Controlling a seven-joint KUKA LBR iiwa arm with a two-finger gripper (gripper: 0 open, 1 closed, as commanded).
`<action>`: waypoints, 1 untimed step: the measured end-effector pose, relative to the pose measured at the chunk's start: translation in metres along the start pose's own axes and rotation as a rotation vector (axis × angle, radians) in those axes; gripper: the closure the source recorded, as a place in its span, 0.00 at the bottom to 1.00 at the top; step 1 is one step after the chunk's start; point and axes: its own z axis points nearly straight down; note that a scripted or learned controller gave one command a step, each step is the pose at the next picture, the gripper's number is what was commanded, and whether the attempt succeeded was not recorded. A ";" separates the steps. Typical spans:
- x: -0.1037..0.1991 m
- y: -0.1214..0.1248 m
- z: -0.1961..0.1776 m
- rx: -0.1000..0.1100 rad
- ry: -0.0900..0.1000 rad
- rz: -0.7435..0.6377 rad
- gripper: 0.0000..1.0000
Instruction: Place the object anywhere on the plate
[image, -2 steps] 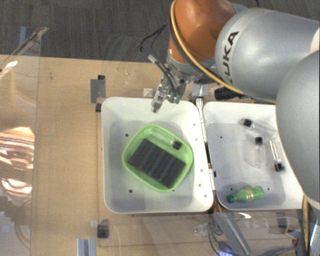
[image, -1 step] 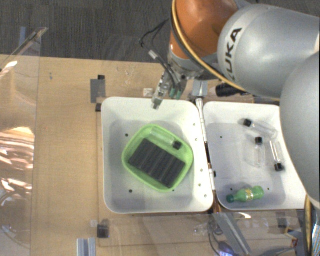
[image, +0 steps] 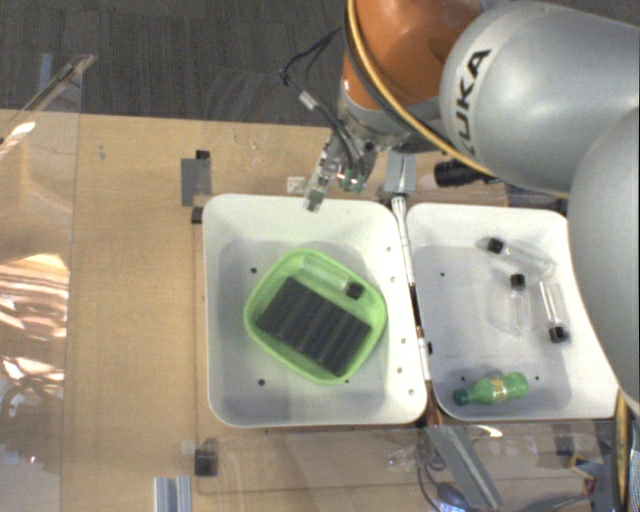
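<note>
Green plate (image: 262, 300), inspector's finding: it sits in the left bin (image: 225, 300), middle of the frame. It already carries a dark ridged slab (image: 310, 322) and a small black piece (image: 354, 290) at its upper right rim.

Operator: Where is the gripper relative to it?

Inspector: Your gripper (image: 330, 180) hangs at upper centre of the frame, over the top edge of the left bin where it meets the tabletop (image: 120, 250). The plate lies directly below it in the picture, slightly left. You would come straight down the frame to reach it.

Operator: Is the gripper holding anything?

Inspector: I cannot tell whether it is clenched or released. The view is too small and cluttered there, so I cannot confirm a load. Treat it as unverified.

Operator: Then which object is the task's?

Inspector: That is a judgement. If it is the slab, it already rests on the plate, its long axis running from upper left to lower right, and your placement looks done. If not, the loose candidates lie in the right bin (image: 585, 370): a green bottle (image: 492, 390) at lower right and clear tubes with black caps (image: 520, 285) above it. All of them are down and to the right of your gripper, well apart from the plate and across the wall between the bins.
</note>
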 end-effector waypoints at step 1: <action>-0.001 0.001 -0.013 -0.006 -0.006 0.000 1.00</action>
